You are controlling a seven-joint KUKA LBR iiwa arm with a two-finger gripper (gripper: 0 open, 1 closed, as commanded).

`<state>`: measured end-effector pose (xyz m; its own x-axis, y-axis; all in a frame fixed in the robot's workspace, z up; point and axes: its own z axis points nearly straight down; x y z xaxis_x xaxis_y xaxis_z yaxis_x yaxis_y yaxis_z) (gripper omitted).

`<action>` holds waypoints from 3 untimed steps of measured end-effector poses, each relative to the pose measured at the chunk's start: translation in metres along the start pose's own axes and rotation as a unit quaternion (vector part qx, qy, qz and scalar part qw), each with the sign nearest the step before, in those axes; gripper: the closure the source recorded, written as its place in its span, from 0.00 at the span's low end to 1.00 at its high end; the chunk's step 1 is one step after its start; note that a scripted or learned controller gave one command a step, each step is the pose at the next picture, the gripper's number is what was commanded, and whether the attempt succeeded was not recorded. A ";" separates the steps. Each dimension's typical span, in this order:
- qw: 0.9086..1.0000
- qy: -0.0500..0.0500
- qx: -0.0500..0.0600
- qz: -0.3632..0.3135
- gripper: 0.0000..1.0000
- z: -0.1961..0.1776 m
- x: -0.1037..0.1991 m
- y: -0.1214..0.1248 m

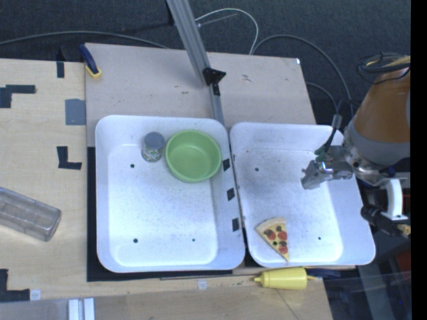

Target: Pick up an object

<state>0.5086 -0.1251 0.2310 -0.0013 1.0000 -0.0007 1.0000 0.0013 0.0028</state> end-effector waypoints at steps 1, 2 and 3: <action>1.000 0.001 0.002 -0.003 1.00 -0.005 0.053 0.004; 1.000 0.001 0.002 -0.003 1.00 -0.009 0.107 0.026; 1.000 0.001 0.002 -0.003 1.00 -0.015 0.165 0.036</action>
<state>0.5446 0.0398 0.2459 -0.0082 1.0000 0.0020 1.0000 0.0082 -0.0011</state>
